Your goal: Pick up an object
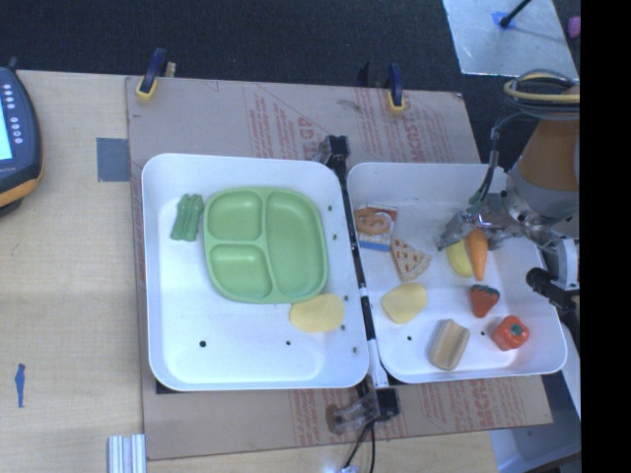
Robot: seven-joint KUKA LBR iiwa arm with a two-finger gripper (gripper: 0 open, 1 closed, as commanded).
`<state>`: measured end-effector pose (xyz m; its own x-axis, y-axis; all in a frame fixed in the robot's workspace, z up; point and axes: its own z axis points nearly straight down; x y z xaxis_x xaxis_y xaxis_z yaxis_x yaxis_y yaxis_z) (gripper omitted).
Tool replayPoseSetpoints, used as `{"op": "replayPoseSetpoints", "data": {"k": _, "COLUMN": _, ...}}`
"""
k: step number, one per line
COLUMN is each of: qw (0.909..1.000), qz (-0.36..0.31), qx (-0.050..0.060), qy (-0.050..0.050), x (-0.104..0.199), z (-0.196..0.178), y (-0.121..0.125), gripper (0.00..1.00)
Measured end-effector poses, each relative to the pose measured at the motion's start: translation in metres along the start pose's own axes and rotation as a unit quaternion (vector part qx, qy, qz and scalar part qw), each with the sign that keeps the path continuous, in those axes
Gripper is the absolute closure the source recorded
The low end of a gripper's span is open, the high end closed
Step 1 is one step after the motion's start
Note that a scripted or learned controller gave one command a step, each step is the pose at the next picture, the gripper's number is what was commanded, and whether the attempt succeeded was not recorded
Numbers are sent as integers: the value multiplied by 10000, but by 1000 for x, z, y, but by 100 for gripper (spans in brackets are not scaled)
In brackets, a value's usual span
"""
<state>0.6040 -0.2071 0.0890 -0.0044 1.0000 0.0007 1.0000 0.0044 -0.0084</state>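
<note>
In the right bin [414, 180] the claw [471, 228] hangs low over the carrot [478, 254], its state I cannot tell, so the reach seems in hand and next comes a firm closing.

A grey robot arm [547, 156] is reaching in from three o'clock, its gripper [473, 227] hanging over a toy carrot [478, 254] and a yellow fruit [458, 259] in the right bin [434, 177]. A pizza slice [407, 259], a strawberry [483, 300], a tomato [510, 333] and a bread piece [448, 344] are lying around them. At nine o'clock, the left bin [246, 363] is holding a green divided plate [266, 244], green beans [186, 217] and a yellow chip [317, 313].
</note>
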Motion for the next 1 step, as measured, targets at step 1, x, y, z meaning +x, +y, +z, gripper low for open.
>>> {"op": "replayPoseSetpoints", "data": {"k": 1, "qw": 10000, "qz": 0, "qx": -19, "qy": -12, "x": -2, "z": -14, "y": 1, "gripper": 100}}
